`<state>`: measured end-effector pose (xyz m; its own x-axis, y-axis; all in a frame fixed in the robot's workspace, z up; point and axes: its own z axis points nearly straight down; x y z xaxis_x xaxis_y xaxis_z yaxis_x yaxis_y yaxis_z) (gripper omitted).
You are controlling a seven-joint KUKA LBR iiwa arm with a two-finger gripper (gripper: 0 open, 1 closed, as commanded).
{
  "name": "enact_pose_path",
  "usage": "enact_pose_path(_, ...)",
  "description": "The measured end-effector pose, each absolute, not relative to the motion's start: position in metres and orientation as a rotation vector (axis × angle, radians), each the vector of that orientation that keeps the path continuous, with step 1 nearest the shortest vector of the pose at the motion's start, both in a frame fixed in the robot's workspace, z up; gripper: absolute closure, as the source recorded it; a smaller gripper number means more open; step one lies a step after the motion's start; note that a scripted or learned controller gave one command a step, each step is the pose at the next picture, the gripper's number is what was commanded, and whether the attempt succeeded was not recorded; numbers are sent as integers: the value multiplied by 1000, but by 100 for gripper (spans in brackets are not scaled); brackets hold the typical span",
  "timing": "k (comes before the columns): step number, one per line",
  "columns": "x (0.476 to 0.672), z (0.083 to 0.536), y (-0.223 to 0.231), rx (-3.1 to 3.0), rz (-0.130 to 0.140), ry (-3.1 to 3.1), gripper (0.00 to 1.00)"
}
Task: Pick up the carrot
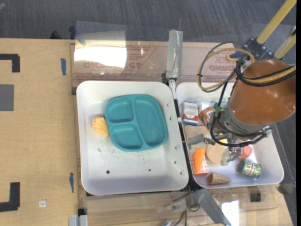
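the carrot (200, 161) — a stubby orange block, seemingly upright — sits beside the gripper (229, 155), whose state i cannot tell.

Orange-banded arm (261, 95), looping black and yellow cables (211, 65)

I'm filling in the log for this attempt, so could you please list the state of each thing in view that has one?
Carrot: lying in the right bin, not held.
Gripper: low over the right bin, to the carrot's right; finger state unclear.
Teal plate: flat in the left bin, compartments bare.
Shell: lying against the plate's left edge.
Cone: on its side.
Green can: on its side.
Carton: lying flat.
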<state>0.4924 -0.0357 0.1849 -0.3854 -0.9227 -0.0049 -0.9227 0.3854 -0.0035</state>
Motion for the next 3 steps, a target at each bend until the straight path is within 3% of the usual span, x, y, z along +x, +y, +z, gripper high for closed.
enact_pose_path(1, 481, 185, -29, -1879, 0, 2514, 0)
enact_pose_path(2, 481, 88, -136, -1965, -5, 2445, 0)
enact_pose_path(3, 482, 88, -102, -2240, -13, 2203, 0)
